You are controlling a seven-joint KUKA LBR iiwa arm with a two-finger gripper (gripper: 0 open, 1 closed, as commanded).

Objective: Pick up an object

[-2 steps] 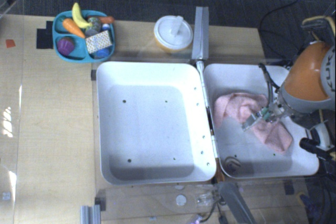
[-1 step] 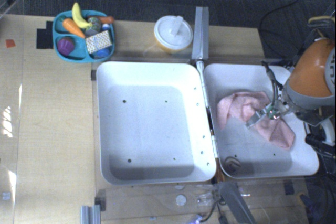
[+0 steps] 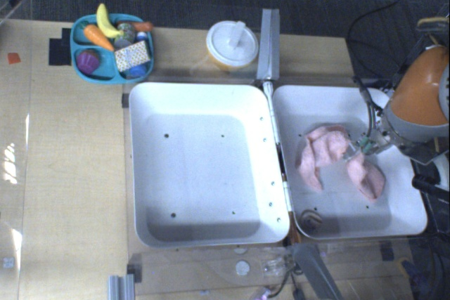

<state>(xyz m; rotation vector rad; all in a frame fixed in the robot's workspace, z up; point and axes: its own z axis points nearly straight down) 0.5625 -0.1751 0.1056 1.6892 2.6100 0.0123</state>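
While the bench (image 3: 63, 172) carries two white bins side by side, the left bin (image 3: 204, 165) sits beside the right bin (image 3: 330, 214), which holds a pink cloth (image 3: 330, 154). Cloth lies crumpled, arched, long axis running left to right, both ends drooping toward the near wall. End effector (image 3: 364, 145) sits over the cloth's right part, touching it; grip state: cannot tell. Behind the bins: blue tray (image 3: 111, 49) of toy food, white-lidded cup (image 3: 233, 44).
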